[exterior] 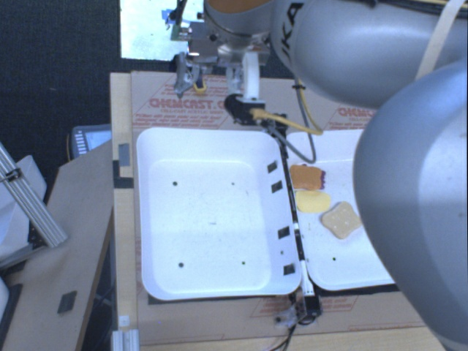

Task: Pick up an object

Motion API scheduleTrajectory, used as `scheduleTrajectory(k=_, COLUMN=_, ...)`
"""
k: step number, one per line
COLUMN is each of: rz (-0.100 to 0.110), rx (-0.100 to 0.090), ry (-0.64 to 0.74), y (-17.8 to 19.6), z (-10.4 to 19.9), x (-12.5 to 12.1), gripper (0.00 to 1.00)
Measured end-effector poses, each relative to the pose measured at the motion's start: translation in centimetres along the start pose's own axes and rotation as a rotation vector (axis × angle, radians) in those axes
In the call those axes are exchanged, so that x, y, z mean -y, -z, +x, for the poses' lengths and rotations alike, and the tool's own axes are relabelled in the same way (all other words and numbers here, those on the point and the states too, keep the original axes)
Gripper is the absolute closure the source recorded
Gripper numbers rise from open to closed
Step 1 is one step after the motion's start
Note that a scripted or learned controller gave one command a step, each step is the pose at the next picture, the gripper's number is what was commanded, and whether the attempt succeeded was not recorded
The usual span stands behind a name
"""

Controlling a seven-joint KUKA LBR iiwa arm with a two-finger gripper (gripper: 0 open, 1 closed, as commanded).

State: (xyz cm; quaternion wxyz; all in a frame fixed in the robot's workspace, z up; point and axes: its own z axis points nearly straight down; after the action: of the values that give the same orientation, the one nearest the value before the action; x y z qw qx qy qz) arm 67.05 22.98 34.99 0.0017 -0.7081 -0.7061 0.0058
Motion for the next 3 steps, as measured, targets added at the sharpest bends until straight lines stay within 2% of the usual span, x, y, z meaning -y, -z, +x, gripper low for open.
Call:
scheduleTrajectory(k=1, rz=-0.014, rx=-0.008, ry=0.005, y=2.4, z=0.2, x=0.2, gripper=1.00)
scheduleTrajectory(k=2, rz=-0.010, rx=-0.007, ry=0.008, y=1.2, z=0.5, x=6.0, gripper=1.00)
scheduleTrajectory(k=3, rz=-0.032, rx=-0.012, ry=0.007, y=19.4, z=0.2, x=0.3, gripper=1.00)
